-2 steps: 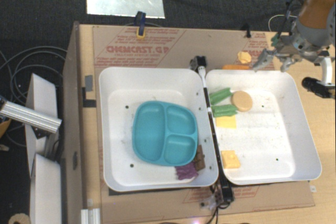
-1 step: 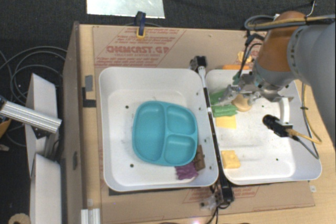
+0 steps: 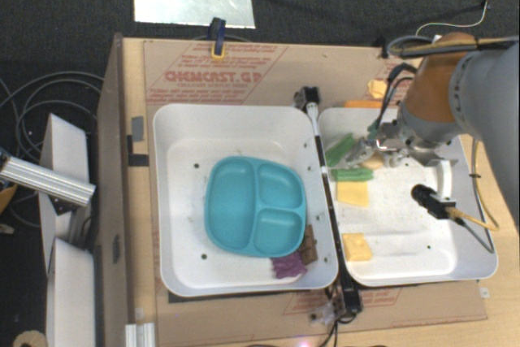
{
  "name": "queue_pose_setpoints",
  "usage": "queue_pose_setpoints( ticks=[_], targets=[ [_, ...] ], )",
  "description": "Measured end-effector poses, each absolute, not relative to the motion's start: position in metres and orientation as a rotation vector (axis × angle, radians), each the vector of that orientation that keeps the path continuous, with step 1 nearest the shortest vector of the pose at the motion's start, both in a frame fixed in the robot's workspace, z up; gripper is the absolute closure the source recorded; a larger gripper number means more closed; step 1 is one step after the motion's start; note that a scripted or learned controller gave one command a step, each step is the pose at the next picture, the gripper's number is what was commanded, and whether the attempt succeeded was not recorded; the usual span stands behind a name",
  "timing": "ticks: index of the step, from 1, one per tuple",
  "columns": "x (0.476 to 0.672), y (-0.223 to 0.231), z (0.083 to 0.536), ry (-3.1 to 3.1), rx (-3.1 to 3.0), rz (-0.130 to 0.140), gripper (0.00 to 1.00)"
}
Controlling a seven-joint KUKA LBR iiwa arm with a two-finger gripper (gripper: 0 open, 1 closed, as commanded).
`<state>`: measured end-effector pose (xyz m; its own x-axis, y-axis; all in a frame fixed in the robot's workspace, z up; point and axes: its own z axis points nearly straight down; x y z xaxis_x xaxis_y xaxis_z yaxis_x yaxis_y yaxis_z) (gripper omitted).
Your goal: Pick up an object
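In right bin [image 3: 455, 256] | gripper [image 3: 375, 149] over green pcs [image 3: 351, 173] | jaw state unclear

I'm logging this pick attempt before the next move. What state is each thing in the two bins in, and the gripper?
Teal divided plate: flat, right way up, in the left bin.
Purple piece: lying by the plate's near edge.
Green pieces: lying in the right bin, beside the gripper.
Yellow blocks: lying flat, apart from each other.
Gripper: low over the right bin, grasp unclear.
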<state>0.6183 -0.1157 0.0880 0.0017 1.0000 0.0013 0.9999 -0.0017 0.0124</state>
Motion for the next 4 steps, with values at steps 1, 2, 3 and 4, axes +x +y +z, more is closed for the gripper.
queue_pose_setpoints(
  ticks=[1,2,3,4],
  targets=[
    [0.616,-0.115,0.097,2.221,2.216,0.006,1.0],
    [0.568,-0.16,0.208,2.211,2.22,0.004,1.0],
    [0.542,-0.093,0.217,2.232,2.213,0.003,1.0],
    [0.542,-0.097,0.216,2.224,2.218,0.002,0.0]
  ],
)
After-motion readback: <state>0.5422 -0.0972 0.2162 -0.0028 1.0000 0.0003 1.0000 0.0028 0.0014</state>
